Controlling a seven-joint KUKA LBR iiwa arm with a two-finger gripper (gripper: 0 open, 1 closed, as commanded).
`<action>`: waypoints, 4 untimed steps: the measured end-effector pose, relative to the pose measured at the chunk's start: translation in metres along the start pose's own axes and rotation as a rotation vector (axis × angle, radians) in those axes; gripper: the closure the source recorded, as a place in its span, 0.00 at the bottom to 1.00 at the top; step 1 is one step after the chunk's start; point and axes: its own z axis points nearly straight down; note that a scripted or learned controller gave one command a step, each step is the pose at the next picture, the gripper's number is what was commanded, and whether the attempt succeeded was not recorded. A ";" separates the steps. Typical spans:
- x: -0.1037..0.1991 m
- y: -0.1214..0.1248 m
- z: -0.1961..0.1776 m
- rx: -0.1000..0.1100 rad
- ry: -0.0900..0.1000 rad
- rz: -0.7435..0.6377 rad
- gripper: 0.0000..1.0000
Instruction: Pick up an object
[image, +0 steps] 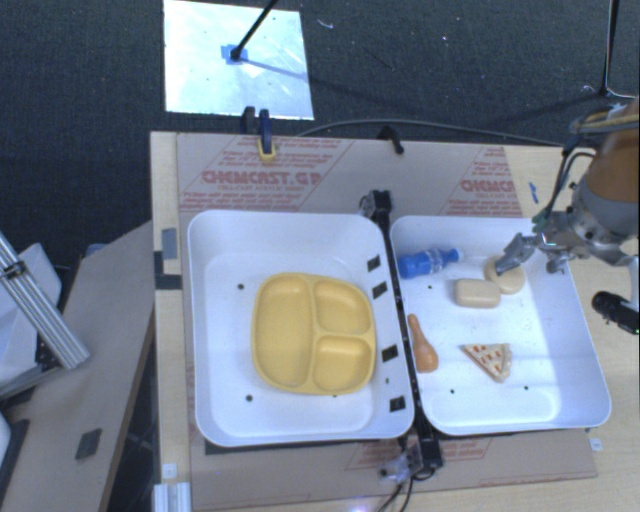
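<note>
On my feed the surface (120, 300) carries two white bins; the left bin (215, 300) holds a yellow tray (312, 332) – stiff, wide, poor to pinch, so I would leave it. The right bin (560, 380) has the small pieces, and its near half is open room. The arm (612, 190) comes in over that bin's far right rim, and the end effector (515, 252) hangs just above a pale round piece (510, 279); whether it is spread or closed I cannot tell, and I see nothing held. Beside that lies a cream block (477, 293) – my guess is light, slightly soft, best taken across its short sides. The bottle (427, 262) looks slick and may roll. The wedge (489, 359) and orange piece (423, 345) lie flat, the latter close to the divider.
</note>
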 end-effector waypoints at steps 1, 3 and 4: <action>-0.002 -0.004 0.062 0.001 0.001 0.000 0.00; -0.002 0.002 0.003 -0.007 -0.001 -0.002 1.00; -0.003 0.004 -0.051 -0.009 -0.002 -0.003 1.00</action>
